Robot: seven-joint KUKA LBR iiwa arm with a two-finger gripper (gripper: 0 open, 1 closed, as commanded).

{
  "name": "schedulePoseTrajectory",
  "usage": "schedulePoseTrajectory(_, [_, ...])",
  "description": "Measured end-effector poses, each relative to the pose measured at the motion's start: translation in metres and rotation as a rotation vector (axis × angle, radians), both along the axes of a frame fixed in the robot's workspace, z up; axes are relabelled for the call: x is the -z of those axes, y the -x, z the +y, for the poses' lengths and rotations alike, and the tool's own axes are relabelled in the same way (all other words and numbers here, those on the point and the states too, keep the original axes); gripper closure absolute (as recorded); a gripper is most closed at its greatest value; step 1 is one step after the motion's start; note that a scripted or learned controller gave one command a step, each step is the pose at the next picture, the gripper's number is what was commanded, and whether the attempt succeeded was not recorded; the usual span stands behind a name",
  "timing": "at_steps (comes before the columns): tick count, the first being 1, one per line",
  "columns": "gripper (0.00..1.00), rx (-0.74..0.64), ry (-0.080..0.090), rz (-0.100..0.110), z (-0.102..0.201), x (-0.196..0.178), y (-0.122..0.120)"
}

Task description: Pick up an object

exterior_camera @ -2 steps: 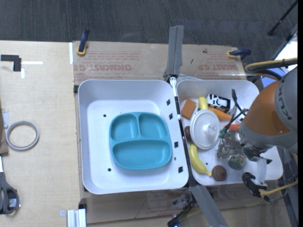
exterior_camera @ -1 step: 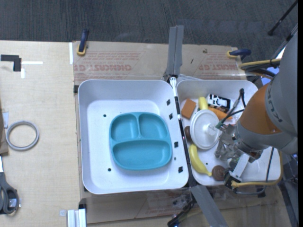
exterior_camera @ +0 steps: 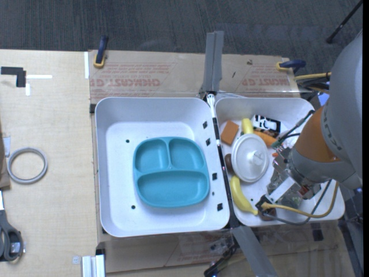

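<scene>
Over right bin [exterior_camera: 291, 108] | arm [exterior_camera: 340, 103] slanted low (from right) | gripper [exterior_camera: 280, 181] beside banana [exterior_camera: 238, 195]

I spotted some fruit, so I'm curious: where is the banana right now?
The banana lies in the right-hand bin, along its left wall toward the view's bottom, just below the white lid.

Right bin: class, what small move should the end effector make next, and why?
Probably edge toward the banana and lower onto it: the end effector sits in the right bin, just beside the banana, which lies uncovered.
</scene>
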State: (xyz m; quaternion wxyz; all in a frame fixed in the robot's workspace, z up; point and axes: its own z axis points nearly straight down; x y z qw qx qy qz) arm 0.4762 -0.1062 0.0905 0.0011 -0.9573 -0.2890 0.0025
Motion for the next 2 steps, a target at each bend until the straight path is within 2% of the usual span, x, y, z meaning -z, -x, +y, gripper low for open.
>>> schedulePoseTrajectory(1, [1.00,-0.412,0.000,-0.002,0.045,-0.100,-0.001])
schedulePoseTrajectory(2, [1.00,-1.194,-0.005,-0.001,0.027,-0.100,-0.001])
